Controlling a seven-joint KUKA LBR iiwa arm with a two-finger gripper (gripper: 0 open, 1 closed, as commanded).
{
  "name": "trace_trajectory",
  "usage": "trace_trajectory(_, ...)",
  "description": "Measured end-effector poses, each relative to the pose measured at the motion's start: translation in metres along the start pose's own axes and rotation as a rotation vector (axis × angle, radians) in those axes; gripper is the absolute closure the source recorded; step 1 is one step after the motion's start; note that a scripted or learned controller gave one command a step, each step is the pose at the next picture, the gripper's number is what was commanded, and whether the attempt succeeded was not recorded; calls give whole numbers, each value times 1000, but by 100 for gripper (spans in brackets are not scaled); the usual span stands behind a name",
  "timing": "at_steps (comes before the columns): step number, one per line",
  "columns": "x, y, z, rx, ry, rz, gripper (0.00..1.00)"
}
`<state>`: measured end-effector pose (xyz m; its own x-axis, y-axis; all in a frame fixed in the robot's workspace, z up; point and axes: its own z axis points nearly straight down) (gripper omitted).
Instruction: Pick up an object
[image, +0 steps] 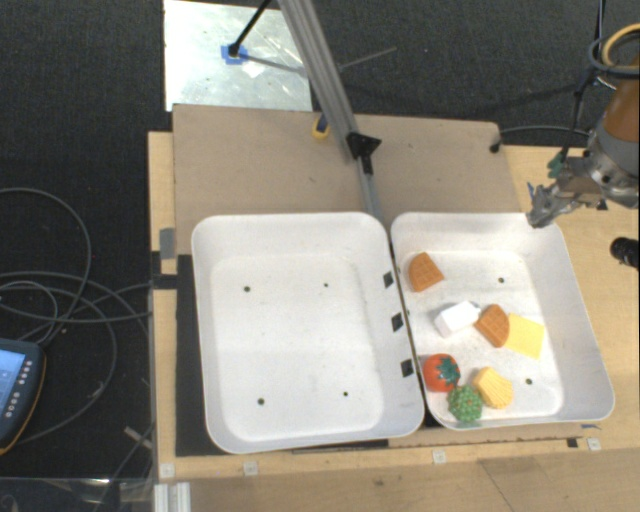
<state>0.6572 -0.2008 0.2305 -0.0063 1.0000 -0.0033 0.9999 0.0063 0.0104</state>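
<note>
The right bin (560, 300) holds several small items: an orange wedge (425, 271), a white block (456, 317), an orange-brown piece (492, 325), a yellow slice (526, 336), a red tomato-like piece (440, 372), a green broccoli-like piece (464, 403) and a yellow chunk (493, 388). My gripper (543, 207) hangs at the far right, above the right bin's back right corner and well away from the items. Nothing shows between its fingers.
The left bin (230, 330) lies beside the right one, with black clips (396, 322) along the shared edge. A grey pole (330, 85) slants across the back of the bench. Cables and a handheld pendant (15, 385) lie on the floor at left.
</note>
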Motion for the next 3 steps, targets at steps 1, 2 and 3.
trace_trajectory(1,0,1,2,6,1,0,100)
trace_trajectory(2,44,5,-3,8,4,-3,100)
trace_trajectory(3,92,-2,4,10,5,-3,100)
